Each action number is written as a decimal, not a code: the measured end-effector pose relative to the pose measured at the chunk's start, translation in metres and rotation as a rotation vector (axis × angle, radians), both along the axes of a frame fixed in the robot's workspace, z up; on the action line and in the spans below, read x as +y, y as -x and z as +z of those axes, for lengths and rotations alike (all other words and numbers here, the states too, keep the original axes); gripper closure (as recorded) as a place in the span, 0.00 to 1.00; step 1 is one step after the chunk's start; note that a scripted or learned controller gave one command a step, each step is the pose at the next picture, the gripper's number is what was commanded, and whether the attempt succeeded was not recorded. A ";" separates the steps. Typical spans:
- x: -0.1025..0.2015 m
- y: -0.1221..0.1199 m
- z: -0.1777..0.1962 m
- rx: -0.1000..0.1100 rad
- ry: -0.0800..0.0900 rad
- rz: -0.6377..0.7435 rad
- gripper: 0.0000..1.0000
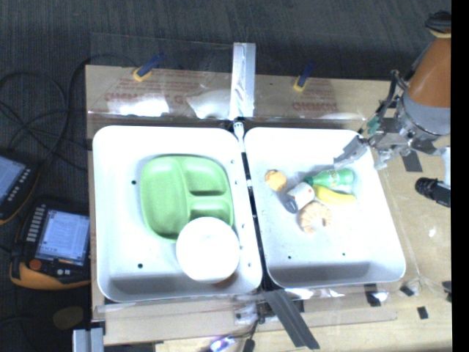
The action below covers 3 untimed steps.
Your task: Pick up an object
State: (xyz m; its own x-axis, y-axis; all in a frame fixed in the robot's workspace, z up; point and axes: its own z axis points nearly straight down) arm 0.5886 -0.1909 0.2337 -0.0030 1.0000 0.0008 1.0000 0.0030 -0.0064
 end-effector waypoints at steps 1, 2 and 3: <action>0.022 -0.045 0.001 -0.003 -0.001 0.454 0.00; 0.028 -0.015 -0.119 -0.003 -0.002 0.361 0.00; 0.031 0.019 -0.145 -0.020 0.005 0.271 0.00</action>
